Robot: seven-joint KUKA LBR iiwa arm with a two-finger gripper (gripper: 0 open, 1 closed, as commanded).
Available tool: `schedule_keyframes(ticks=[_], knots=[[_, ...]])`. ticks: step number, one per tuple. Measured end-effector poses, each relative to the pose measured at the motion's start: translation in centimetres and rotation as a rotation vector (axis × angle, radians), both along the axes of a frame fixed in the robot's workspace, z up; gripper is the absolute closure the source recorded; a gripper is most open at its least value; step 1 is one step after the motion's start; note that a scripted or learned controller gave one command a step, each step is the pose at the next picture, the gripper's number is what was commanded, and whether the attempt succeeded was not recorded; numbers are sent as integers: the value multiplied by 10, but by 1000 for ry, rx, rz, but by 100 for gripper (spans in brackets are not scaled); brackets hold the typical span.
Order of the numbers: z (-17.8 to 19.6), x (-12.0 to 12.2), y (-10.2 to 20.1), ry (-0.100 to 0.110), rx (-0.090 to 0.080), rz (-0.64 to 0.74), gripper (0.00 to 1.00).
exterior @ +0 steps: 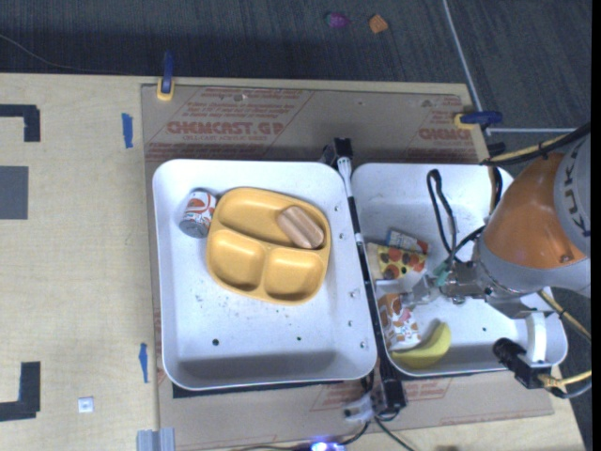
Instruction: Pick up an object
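The arm (535, 224) is seen reaching in over the right bin (470, 181), with the gripper (439, 283) lowered among the items in that bin's middle. Whether the fingers are apart or together cannot be told; they are too small and cluttered against the packets.

Contents of the right bin are noted: a banana (424, 343) near the front wall, a printed snack packet (399, 319) just beside it, and further colourful packets (399, 255) nearer the divider. In the left bin (178, 280), a yellow divided tray (265, 252) is recorded, with a sausage-like piece (300, 225) resting in it and a small can (196, 212) touching its far-left edge.

Step is judged to be the approach or grasp attempt; nothing is seen held. The likely target lies just beside the gripper, among the packets. For the next move, a firm closure on one item and a straight lift would be required, with neighbours left undisturbed.
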State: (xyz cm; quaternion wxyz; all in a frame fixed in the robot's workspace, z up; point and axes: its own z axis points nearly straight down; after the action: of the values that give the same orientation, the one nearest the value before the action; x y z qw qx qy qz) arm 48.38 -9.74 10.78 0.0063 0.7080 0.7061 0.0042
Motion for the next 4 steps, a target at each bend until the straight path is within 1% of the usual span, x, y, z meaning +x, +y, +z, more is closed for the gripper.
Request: schedule_keyframes(ticks=[4], knots=[[0, 0, 0, -1, 0, 0, 0]])
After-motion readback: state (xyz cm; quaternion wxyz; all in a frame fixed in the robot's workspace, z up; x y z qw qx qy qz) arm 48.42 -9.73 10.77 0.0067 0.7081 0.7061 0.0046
